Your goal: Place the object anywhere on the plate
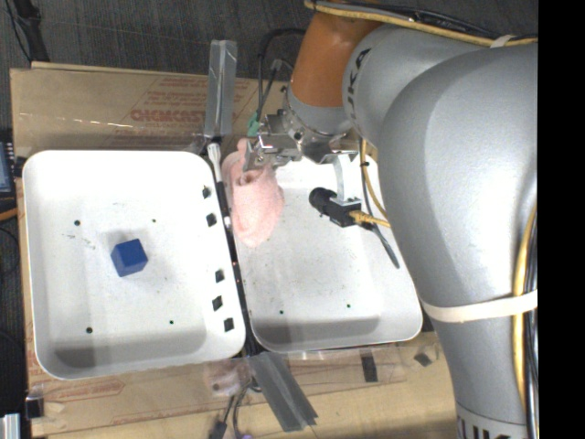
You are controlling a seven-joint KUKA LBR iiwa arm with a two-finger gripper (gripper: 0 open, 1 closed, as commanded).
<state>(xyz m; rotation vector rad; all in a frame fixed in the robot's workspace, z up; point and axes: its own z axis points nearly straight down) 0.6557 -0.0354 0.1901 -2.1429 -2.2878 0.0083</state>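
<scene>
- Camera view: we count two shallow white plastic bins side by side, the left bin (82, 190) and the right bin (320, 277).
- We count one pale pink soft lump (251, 204), one small blue cube (129, 256) and one grey arm (448, 154) with an orange band (324, 58).
- The pale pink soft lump sits at the left edge of the right bin, and its left side overlaps the divider between the two bins.
- We see its long axis running roughly top to bottom in the picture, leaning a little to the right lower down. The narrow end points up towards the gripper and the wider rounded end points down.
- The two-finger gripper (259, 149) is over the far left corner of the right bin. We read it as clamped on the narrow upper end of the pink lump, which hangs below it.
- The blue cube lies alone on the floor of the left bin, left of centre, well apart from the pink lump and the gripper.
- We see brown cardboard (110, 108) under the far side of both bins.
</scene>
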